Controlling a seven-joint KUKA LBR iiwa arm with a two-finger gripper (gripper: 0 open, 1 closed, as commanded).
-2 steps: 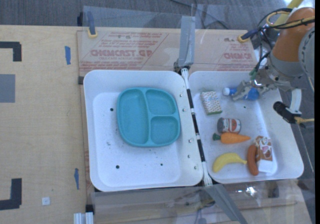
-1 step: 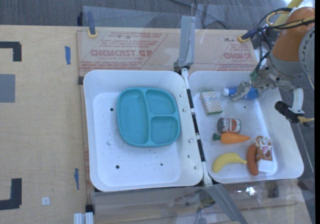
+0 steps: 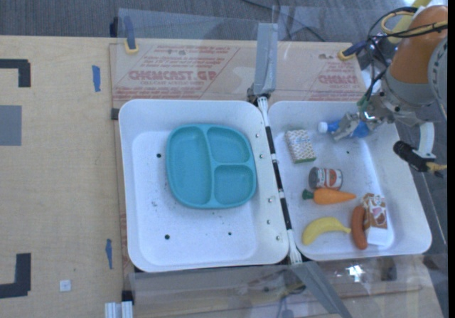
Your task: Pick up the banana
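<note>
- one banana (image 3: 325,229) lying at the near edge of the right bin (image 3: 398,244), just below one carrot (image 3: 333,196).
- also there: one small can (image 3: 325,178), one sausage (image 3: 357,227), one patterned packet (image 3: 300,145), one blue-capped bottle (image 3: 335,126).
- one teal divided plate (image 3: 211,166) in the left bin (image 3: 142,238).
- hand (image 3: 350,126) low over the bottle at the far side; cannot tell how far open or whether anything is held.
- pale wooden bench (image 3: 57,188) with blue tape marks; grey carpet behind.
</note>
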